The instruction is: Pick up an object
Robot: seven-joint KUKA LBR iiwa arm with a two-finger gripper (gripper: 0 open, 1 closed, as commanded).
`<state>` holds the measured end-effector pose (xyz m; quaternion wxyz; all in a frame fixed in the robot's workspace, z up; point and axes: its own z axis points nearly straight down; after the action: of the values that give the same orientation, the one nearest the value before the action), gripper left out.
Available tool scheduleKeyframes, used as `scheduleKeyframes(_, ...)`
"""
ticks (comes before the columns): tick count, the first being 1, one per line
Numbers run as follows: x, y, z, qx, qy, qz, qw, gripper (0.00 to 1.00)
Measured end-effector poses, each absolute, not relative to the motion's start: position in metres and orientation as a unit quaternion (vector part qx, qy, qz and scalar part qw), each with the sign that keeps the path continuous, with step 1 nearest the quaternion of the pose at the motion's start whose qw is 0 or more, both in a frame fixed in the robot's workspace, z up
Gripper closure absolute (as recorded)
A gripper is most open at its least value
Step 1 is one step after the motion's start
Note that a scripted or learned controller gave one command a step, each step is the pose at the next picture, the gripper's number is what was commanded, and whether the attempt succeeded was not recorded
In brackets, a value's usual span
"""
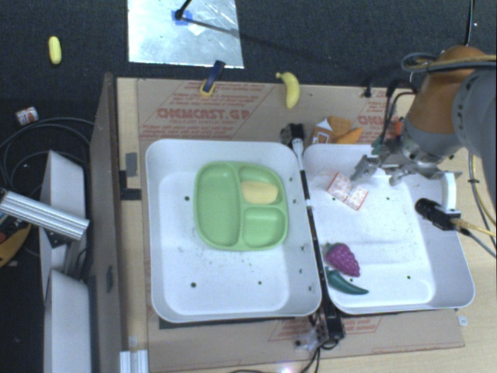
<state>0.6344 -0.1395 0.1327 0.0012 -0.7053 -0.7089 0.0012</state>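
Hovering Over the Right Bin

Reaching in from the right, the arm is holding its end effector above the right bin, fingers spread and gripping nothing. A red-and-white packet is lying just beside it; purple grapes and a green pepper are sitting nearer the front. Centring squarely over the flat packet before descending looks wisest to me.

Grey arm reaches in from right, gripper spread open, holding nothing
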Motion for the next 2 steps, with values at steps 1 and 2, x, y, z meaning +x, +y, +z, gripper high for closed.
scheduleKeyframes(1, 0.632, -0.133, 0.095, -0.706, -0.709, -0.0014, -0.002, 0.0)
scheduleKeyframes(2, 0.673, -0.102, 0.088, -0.704, -0.71, -0.0039, -0.004, 0.0)
